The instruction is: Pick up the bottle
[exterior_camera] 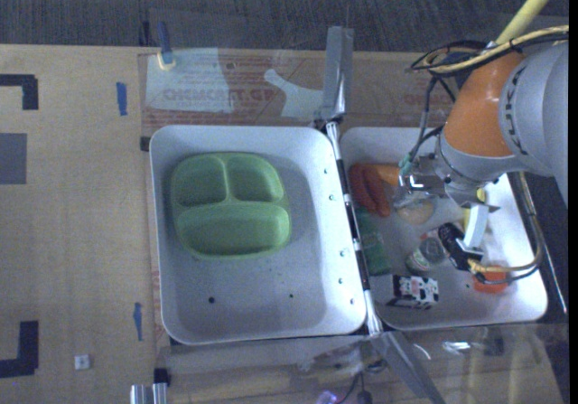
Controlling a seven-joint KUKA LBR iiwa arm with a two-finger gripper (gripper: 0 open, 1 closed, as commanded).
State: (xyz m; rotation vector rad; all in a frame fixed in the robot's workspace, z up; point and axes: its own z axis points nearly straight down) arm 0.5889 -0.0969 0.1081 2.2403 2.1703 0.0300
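In the right bin (524, 303), a small clear bottle (424, 254) with a greyish top lies near the middle. My gripper (417, 198) hangs under the grey and orange arm, over the upper middle of that bin. It sits just above a pale beige item (411, 210), a short way beyond the bottle. The arm's body hides the fingertips, and I see nothing held between them.
A red and orange toy food piece (370, 186) lies at the right bin's upper left. A green flat item (376, 253) rests along its left wall, and a black-and-white patterned piece (415, 289) near the front. The left bin (181, 303) holds a green divided plate (230, 203).
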